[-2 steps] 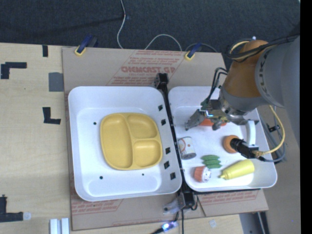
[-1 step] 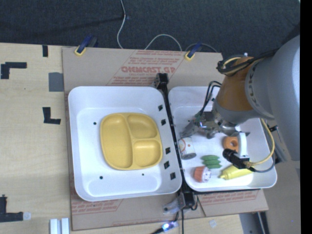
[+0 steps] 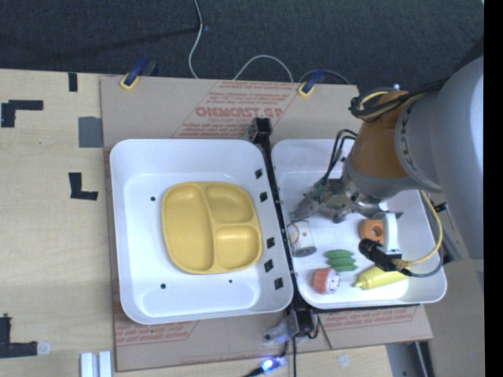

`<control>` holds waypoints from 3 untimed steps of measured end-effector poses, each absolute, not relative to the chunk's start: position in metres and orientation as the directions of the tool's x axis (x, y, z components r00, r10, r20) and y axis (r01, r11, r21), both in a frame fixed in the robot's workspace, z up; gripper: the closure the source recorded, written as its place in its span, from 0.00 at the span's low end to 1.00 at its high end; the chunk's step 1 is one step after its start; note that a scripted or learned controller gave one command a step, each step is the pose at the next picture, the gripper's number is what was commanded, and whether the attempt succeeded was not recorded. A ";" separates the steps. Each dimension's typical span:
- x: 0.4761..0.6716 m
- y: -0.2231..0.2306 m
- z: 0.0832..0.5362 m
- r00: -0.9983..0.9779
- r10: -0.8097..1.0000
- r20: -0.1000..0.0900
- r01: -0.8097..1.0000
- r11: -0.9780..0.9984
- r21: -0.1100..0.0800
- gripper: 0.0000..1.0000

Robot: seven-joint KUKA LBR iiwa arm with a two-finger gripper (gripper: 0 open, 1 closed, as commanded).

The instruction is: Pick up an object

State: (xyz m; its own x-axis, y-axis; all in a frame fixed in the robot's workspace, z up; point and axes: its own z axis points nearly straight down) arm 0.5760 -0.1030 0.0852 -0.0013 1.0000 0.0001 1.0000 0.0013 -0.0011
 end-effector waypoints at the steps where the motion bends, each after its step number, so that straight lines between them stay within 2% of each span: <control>1: 0.576 -0.103 0.095 -0.002 1.000 -0.001 1.000 0.002 -0.001 1.00; 3: 0.573 -0.110 0.195 -0.001 1.000 0.000 1.000 0.001 0.001 1.00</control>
